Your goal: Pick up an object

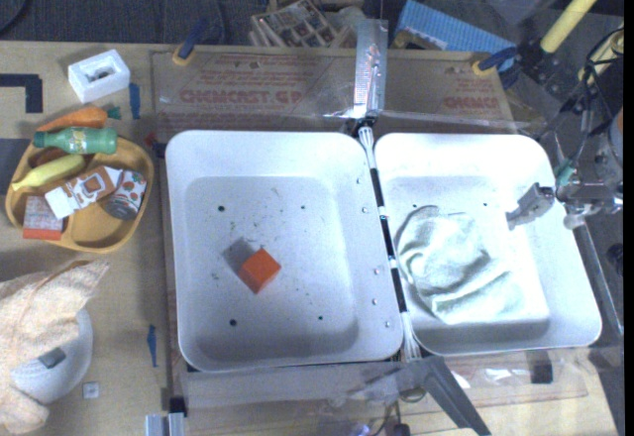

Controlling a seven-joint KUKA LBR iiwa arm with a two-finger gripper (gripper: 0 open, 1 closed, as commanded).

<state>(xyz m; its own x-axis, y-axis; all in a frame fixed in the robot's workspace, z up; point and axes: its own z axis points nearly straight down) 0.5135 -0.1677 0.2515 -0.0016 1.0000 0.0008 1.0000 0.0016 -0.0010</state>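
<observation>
Orange block (262,270) lies in the left bin (198,166), well apart from the gripper (530,206), which hangs over the right bin's (466,152) far edge. White cloth (451,266) lies nearer, just left of it. Finger state: cannot tell.

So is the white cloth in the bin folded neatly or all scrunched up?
Scrunched up. The white cloth lies in a rumpled heap with curving folds and uneven edges in the right bin, not flat or squared.
</observation>
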